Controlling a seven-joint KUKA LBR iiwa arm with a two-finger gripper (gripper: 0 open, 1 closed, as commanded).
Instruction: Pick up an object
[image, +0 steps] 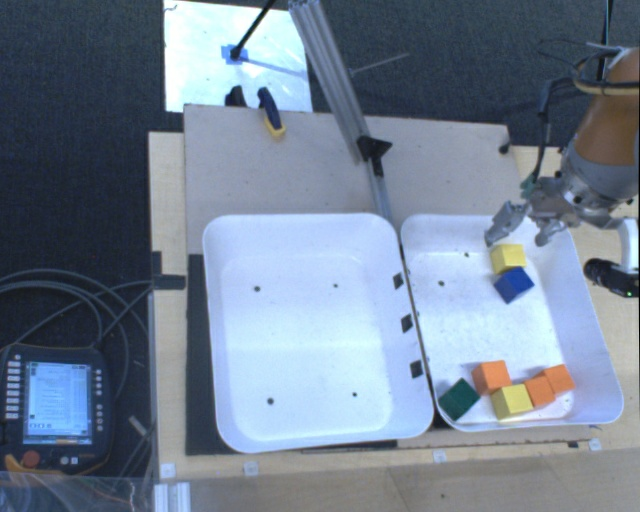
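Tool (522, 226) spread wide above yellow cube (507, 257), cube edges slightly skewed

A teach pendant (55, 408) with a lit screen lies at the lower left on dark carpet (80, 150), its cables (90, 300) looping beside the surface (440, 160). At the surface's far edge sit a yellow-handled clamp (271, 113) and a black one (235, 96). A grey pole (335, 75) slants overhead.
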